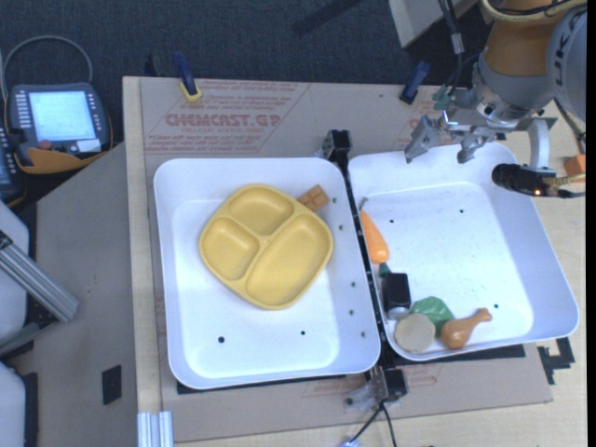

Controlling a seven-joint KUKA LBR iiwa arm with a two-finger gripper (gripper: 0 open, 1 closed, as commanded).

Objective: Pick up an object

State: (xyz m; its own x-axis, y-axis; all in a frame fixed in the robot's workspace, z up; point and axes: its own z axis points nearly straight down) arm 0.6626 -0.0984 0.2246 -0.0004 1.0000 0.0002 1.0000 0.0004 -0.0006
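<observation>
Carrot [374, 237] is the likeliest pick among the 4 or 5 small things in the right bin [521, 250]: it is lying against that bin's left wall, its long axis running along the wall, blunt end toward the near side and tip toward the far side. Just nearer along the same wall a small black block [397, 291] is sitting, and past it, in the near left corner, a pale round piece [415, 332], a green piece [434, 309] and a toy drumstick [464, 327] are crowding together, touching or nearly so. In the left bin [177, 277] a yellow divided plate [267, 246] is resting, with a small brown block [314, 197] at its far right edge.

The gripper [445, 140] is hanging over the right bin's far rim, fingers spread apart and holding nothing, as far as the slanted view lets me judge. From there the carrot is lying toward the near left, well apart, so the coming move is calling for a reach in that direction with the fingers closing across the carrot's width, tight beside the wall.
</observation>
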